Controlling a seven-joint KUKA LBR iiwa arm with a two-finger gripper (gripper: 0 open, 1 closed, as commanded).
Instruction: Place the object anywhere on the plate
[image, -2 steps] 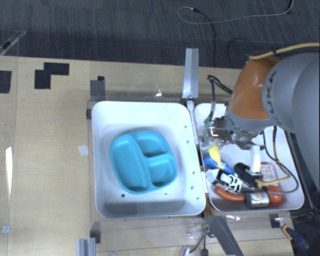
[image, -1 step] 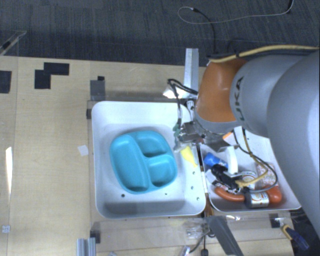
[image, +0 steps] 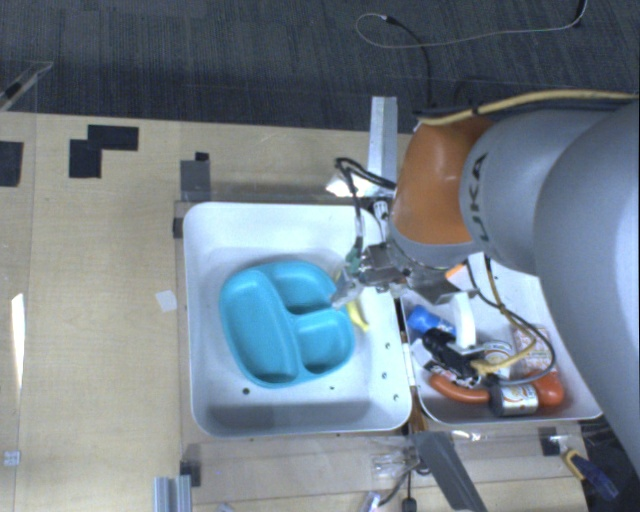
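A small yellow object (image: 357, 317) was seen pinched in the gripper (image: 352, 290), right at the blue plate (image: 285, 325)'s right edge in the left bin (image: 200, 300). It was judged light, stiff and a bit slippery, so best gripped mid-body.

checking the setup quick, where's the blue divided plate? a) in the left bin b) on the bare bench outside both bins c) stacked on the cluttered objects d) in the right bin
a: the blue plate lies flat on the floor of the left bin, while the right bin holds the jumble of small objects.
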